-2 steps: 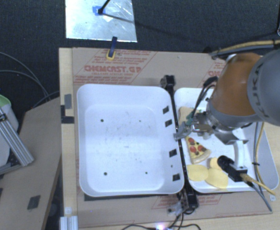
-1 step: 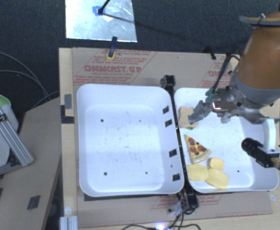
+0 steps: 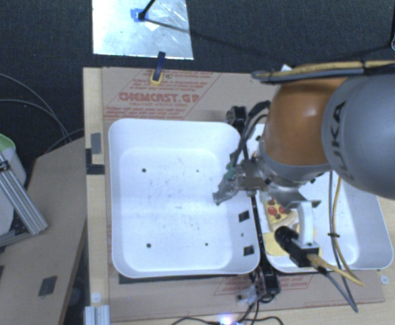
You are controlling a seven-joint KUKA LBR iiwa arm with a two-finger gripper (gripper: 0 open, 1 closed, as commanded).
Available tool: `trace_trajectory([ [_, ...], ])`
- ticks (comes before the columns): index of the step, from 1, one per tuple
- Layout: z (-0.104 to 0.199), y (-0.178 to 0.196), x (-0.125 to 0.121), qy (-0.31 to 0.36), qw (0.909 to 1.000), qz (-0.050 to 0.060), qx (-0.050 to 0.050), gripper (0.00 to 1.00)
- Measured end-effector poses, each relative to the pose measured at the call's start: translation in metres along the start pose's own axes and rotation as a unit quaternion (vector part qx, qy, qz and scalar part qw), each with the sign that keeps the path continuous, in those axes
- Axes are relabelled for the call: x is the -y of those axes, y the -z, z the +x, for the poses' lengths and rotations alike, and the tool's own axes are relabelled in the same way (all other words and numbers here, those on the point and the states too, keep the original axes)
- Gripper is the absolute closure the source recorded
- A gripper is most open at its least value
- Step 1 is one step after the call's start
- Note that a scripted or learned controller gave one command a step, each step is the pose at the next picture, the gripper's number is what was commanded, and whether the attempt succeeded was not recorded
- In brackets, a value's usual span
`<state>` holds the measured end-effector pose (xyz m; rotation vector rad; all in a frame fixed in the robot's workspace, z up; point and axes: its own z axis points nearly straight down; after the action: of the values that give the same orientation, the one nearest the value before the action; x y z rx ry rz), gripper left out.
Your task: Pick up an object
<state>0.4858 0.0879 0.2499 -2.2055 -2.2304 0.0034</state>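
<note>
Two shallow white bins sit side by side before you on the worktop (image 3: 62,202). The arm (image 3: 370,137) reaches in from the right, its orange band above the seam between them. The claw (image 3: 226,187) hangs low over the right-hand edge of the left bin (image 3: 120,137), just inside its wall. You cannot tell from this angle how far open it is, nor whether it has hold of anything; a grey tip and a touch of green show there, too small to sort out. The one clear object, a pale yellow piece with red spots (image 3: 273,212), lies in the right bin (image 3: 368,232) near its left wall, partly under the wrist and apart from the claw. For writing, you can read "CHEMCAST. GP" in red on the brown board (image 3: 160,97) under the bins, and the letters "UKA" on the arm's grey casing.
</note>
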Motion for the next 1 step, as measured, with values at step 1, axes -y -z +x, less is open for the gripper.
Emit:
trace_trajectory([
  [1, 0.0323, -0.1096, -0.0309, -0.002, 1.0, 0.0, 0.001, 0.0],
])
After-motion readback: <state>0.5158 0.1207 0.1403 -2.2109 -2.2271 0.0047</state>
